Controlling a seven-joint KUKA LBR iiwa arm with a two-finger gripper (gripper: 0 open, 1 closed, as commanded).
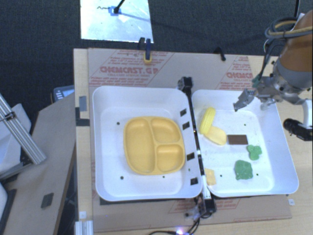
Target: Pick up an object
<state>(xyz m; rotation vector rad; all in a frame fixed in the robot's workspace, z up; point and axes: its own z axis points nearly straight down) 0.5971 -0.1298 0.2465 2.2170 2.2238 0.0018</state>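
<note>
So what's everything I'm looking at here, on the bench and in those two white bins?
Bins: 2, white, side by side on the bench; left bin, right bin.
Divided tray: 1, yellow, three compartments, middle of the left bin.
Corn cob: 1, yellow, upper left of the right bin.
Yellow piece: 1, just below the corn cob, touching it.
Brown block: 1, flat, centre of the right bin.
Green pieces: 2, right bin; small one below the block, bigger one nearer the front.
Pale yellow square: 1, front left corner of the right bin.
Arm: 1, grey and orange, from the right.
Gripper: 1, above the right bin's back edge.
</note>
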